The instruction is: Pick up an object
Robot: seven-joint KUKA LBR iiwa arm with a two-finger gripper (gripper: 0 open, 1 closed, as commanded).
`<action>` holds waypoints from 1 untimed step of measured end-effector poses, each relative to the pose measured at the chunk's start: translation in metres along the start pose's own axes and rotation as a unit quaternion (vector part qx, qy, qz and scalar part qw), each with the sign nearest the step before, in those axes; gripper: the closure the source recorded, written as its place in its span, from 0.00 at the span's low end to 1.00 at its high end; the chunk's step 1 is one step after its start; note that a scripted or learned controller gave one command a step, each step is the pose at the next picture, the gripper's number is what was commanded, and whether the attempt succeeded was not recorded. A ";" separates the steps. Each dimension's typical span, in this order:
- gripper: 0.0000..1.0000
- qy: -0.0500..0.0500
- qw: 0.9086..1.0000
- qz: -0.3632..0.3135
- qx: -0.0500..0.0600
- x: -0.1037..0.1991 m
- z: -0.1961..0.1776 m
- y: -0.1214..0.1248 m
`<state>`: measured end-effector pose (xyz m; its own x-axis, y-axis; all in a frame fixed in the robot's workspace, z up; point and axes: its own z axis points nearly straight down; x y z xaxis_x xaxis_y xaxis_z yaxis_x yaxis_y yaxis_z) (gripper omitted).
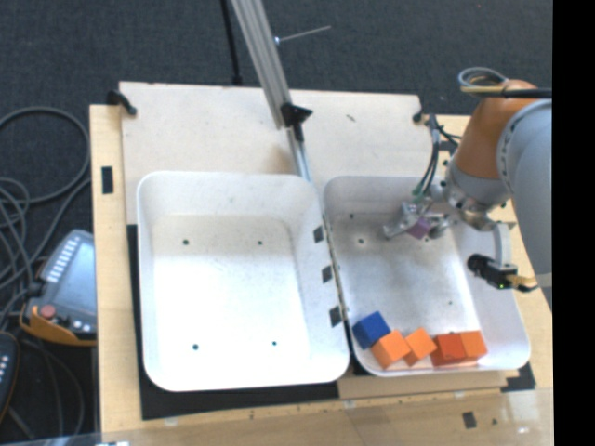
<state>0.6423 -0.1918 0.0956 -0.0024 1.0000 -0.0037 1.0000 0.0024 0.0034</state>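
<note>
1. We see two white bins side by side on a desk [110, 277], viewed from above.
2. The arm [507, 147] reaches in from the right over the right bin [400, 277].
3. Its end effector [416, 223] sits low in that bin's upper part; we cannot tell whether it is open or closed.
4. A small purple thing [422, 228] shows at its tip.
5. A blue block [372, 328] and orange blocks [432, 346] lie along the bin's near edge, well apart from the end effector.
6. The left bin [232, 277] lies beside it.
</note>
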 end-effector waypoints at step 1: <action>0.00 0.001 1.000 -0.002 0.000 0.052 -0.002 0.025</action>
<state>0.6671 -0.1392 0.0978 -0.0064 1.0000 -0.0012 1.0000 0.0064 0.0038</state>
